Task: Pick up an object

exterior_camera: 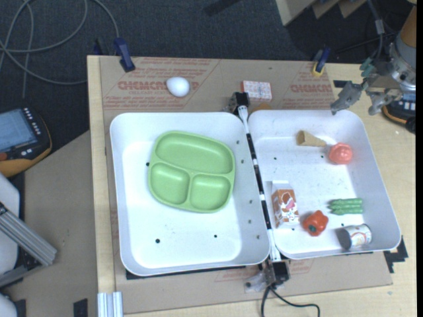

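From above, my fingers (360, 98) hung spread wide over the far right bench edge, holding nothing. Two white bins lay below. The right bin (377, 170) held six things: the green bean bundle (346, 206) lay long axis left-right. The left bin (125, 197) held one green tray (192, 171). Cardboard (152, 84) read "CHEMCAN".
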Robot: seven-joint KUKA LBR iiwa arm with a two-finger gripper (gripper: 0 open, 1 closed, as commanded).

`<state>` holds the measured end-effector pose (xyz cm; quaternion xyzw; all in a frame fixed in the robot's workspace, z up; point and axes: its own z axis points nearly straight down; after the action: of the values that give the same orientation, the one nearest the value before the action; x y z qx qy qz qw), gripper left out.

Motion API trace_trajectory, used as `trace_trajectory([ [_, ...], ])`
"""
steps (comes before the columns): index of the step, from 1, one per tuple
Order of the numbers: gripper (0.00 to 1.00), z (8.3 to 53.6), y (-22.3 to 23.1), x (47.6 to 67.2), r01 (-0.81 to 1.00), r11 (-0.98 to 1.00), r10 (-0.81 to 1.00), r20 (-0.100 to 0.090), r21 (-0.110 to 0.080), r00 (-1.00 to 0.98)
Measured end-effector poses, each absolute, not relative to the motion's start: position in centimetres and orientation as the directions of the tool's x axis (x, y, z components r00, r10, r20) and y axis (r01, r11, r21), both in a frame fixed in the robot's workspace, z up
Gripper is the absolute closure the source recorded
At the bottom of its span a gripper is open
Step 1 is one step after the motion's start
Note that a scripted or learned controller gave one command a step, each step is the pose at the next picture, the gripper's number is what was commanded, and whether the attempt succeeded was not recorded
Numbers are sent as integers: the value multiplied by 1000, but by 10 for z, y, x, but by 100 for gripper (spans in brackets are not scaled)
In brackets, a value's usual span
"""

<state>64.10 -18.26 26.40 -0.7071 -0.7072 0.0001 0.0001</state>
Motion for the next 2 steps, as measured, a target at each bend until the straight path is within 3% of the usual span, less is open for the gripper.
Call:
trace_trajectory([
  [1, 0, 85, -206, 647, 1000, 1, 1000, 0, 0, -1],
  [2, 0, 85, -197, 605, 1000, 0, 1000, 1, -2, 0],
])
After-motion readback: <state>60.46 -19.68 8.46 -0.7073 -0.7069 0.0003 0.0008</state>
